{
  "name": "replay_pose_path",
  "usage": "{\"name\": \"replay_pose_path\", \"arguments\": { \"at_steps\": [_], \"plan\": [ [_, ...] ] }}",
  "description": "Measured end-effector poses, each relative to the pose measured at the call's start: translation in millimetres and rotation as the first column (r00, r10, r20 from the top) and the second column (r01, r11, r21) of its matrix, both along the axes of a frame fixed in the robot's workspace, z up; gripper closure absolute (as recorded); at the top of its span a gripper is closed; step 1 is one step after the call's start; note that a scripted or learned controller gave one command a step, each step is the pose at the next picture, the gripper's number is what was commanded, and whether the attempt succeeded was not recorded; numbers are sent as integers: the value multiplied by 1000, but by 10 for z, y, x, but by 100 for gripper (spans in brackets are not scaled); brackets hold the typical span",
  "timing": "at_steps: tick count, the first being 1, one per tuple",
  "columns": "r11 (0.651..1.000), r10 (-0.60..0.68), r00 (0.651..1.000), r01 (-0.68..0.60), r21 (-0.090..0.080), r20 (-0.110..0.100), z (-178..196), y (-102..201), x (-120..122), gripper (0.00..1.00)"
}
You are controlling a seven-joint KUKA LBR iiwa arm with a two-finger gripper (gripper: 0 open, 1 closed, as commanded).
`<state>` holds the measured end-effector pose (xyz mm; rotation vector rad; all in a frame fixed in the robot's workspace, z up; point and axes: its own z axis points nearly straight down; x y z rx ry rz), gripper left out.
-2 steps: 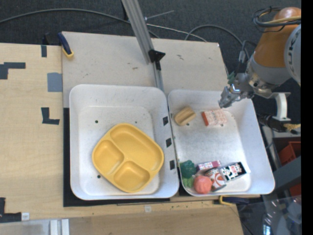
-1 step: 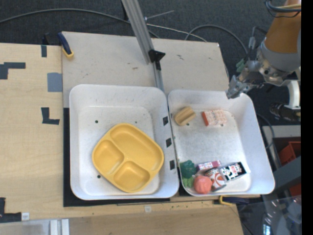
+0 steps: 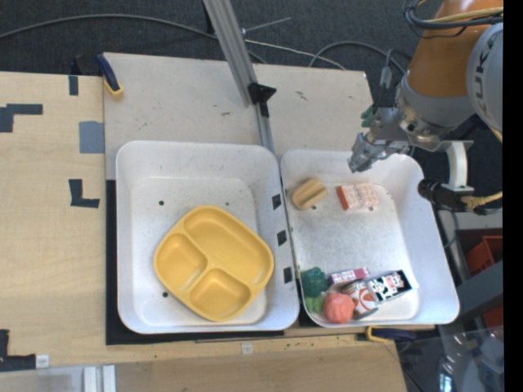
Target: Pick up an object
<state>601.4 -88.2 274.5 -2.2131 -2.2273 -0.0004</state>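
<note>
The right bin has bare floor at its centre. A bread roll and a pink-and-white packet lie toward 12 o'clock; a green toy, a red ball and cartons crowd 6 o'clock. A yellow tray sits in the left bin. The gripper hovers above the right bin's far rim, just beyond the packet, grasping nothing visible; its opening cannot be told.

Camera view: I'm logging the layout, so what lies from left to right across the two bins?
Yellow divided tray in the left bin → tan bread roll → pink-and-white packet in the right bin, with the gripper above that bin's far edge.
</note>
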Motion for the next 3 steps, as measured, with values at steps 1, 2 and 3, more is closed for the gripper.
{"name": "replay_pose_path", "arguments": {
  "at_steps": [1,2,3],
  "plan": [
    [1000,0,1000,0,0,-3,-187,552,-94,100],
    [1000,2,1000,-2,0,-1,-181,1149,-118,100],
    [1000,0,1000,0,-1,-3,-369,1672,-228,100]
  ]
}}
